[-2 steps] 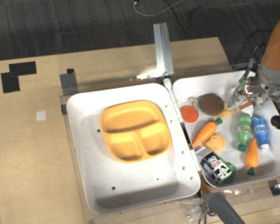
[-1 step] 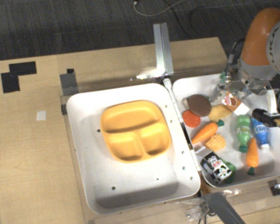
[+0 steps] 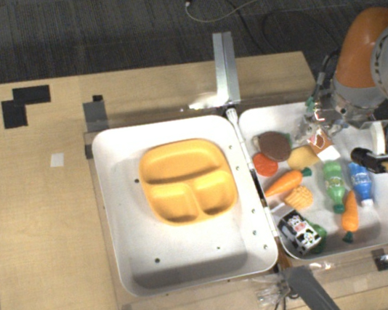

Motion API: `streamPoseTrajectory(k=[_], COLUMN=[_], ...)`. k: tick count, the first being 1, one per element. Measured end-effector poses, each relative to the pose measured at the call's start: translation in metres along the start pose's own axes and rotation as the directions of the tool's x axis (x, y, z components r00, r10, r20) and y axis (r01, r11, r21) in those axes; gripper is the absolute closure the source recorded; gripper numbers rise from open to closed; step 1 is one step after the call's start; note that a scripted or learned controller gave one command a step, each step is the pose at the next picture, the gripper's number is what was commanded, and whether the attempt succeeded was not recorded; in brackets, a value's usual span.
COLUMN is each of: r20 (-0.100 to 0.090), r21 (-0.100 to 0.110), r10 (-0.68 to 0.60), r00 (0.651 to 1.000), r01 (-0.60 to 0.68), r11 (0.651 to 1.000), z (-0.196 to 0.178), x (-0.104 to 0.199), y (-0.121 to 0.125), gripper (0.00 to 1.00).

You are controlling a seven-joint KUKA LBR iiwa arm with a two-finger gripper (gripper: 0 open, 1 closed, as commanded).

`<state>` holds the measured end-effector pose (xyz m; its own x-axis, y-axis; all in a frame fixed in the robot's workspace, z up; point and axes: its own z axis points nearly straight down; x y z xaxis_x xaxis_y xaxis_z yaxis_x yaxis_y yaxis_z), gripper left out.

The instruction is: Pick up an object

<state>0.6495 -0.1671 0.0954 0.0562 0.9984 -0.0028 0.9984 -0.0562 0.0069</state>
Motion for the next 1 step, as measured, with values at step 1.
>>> streamPoseTrajectory(k=[1], r20=[-0.004], r21=[0.006], r10=[-0.042], r00=[0.999], r01=[0.042], r11=[0.999], z=[-0.1072], x=[0.0543], y=[-0.0099], gripper=[1.0])
